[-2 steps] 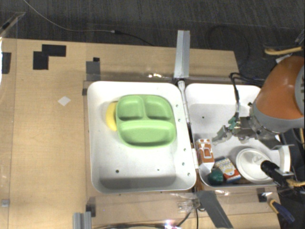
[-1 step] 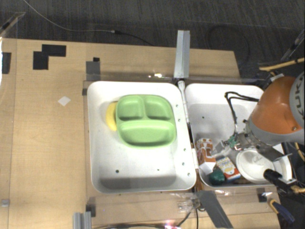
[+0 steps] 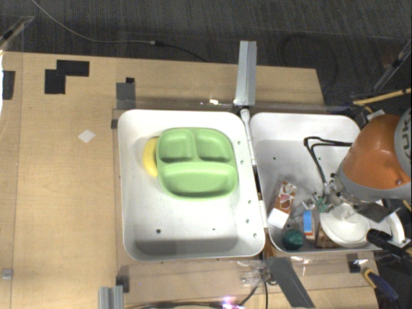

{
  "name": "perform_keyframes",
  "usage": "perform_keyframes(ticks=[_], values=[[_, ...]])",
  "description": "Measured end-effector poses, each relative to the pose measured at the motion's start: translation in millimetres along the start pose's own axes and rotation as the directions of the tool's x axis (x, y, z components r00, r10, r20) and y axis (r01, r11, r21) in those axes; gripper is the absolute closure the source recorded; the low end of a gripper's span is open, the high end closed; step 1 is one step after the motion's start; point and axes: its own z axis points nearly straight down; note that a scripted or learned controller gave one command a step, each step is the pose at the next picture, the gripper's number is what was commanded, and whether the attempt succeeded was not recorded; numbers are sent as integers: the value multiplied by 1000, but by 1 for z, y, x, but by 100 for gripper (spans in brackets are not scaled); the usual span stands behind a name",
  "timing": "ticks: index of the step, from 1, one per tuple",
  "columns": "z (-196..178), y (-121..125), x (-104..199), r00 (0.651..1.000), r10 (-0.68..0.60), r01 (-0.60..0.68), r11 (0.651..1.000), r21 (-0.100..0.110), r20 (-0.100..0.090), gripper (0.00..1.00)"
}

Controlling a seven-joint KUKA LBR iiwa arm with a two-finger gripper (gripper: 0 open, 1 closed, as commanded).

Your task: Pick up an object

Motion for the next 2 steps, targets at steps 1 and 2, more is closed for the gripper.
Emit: perform_keyframes(ticks=[1,2], values=[[0,0,0,1000,0,0,1000,0,0,0],[-13,4,-1,1000,-1,1,1000,-8,6,100]])
